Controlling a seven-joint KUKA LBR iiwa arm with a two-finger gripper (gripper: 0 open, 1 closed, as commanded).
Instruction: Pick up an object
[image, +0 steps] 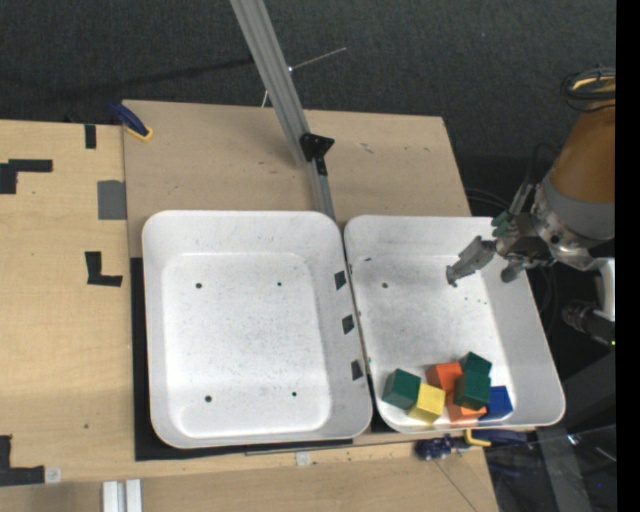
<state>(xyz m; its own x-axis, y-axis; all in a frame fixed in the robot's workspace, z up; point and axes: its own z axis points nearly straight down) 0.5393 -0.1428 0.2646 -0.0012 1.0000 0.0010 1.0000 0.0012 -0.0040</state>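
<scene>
**Arm over right bin, blocks bunched in its near corner**

Bench (250, 150): pale wood, carries both bins side by side on a dark mat. Black tape marks on the left part of the top, likely reference marks; they play no part in the pick.

Left bin (160, 300): white, shallow, speckled floor, a few dark dots. Nothing for the arm here.

Right bin (400, 250): same make, butted against the left one along a shared edge with small dark clips. All the pickable things sit in it.

Arm (585, 170): enters from the right, orange band above grey wrist, reaching over the bin's far right rim.

Slanted metal post (275, 70): rises from the far bench edge between the bins; looks like a support, well apart from the arm.

Gripper (468, 264): hangs over the far half of the right bin, pointed down and to the left. Too small and dark to tell whether its tips are apart or together; nothing visible between them.

Block cluster (447, 390): green, orange, yellow and blue blocks packed touching in the near right corner, probably slid there against the wall. Well apart from the gripper. Judgement: pick not begun; the arm must travel nearward first, and tight packing may hinder a clean grip.
</scene>
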